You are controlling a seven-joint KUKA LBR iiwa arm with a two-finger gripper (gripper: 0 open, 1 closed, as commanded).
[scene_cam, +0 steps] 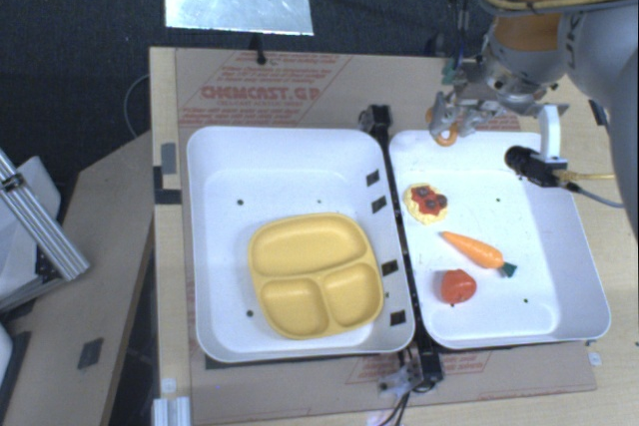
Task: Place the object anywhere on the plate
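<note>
Three loose items sit in the bin (574,244) right of the plate (315,272): a pizza piece (426,203) nearest it, then a carrot (472,249) and a tomato (457,286) a little further right. Your gripper (454,120) hangs well beyond the plate and to its right, over that bin's far rim. A small orange piece (444,131) shows at its tip, and I take that for the task's thing, but I cannot tell whether the gripper is clamped on it or open. That's your main risk: if the hold is weak or absent, the piece may drop on the rim and roll outside, or the arm may reach the plate carrying nothing. The second risk is the two raised rims meeting just right of the plate, with black clips (384,207) along them. Cross too low and the piece could get knocked loose. The plate itself is bare and broad, with open floor around it in its own bin (225,165), so a high crossing gives you plenty of landing room.
</note>
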